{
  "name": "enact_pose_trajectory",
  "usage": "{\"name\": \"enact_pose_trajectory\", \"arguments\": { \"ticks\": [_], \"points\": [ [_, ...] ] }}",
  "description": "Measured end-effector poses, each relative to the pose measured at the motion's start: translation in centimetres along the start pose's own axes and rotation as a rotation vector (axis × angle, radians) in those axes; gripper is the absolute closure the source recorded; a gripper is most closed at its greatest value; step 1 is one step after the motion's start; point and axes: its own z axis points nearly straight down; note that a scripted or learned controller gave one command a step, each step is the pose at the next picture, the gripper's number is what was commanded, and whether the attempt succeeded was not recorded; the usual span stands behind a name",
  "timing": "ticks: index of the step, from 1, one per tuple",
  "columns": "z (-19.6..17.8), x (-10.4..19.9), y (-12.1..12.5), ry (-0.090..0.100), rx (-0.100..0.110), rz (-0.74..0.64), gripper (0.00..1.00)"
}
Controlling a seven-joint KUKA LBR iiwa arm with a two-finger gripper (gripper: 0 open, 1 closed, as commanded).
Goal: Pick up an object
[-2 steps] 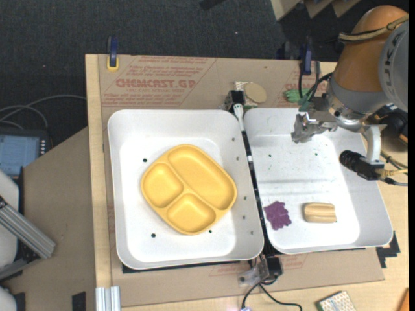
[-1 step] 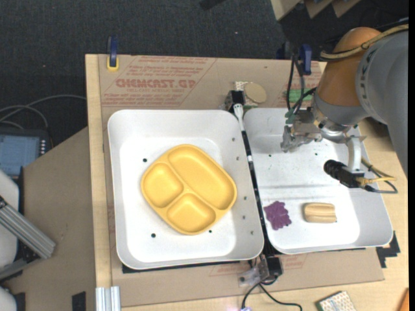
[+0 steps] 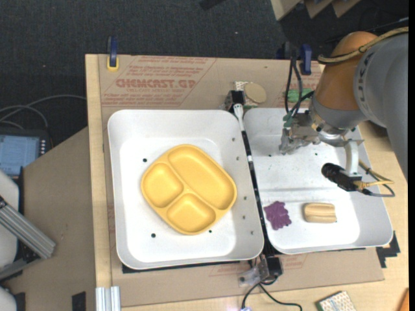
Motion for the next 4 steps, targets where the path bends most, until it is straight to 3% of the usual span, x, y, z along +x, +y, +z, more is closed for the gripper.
{"name": "enact_pose_trajectory", "arguments": {
  "ticks": [1, 2, 3, 4],
  "points": [
    [0.5, -1.7, 0.5, -0.002, -0.005, 0.001, 1.0],
    [-7.0, 2.5, 0.4, -0.001, -0.012, -0.004, 1.0],
    [4.0, -1.7, 1.2, -0.001, 0.0, 0.004, 1.0],
    [-3.2, -4.2, 0.0, -0.005, -0.012, 0.003, 1.0]
  ]
}}
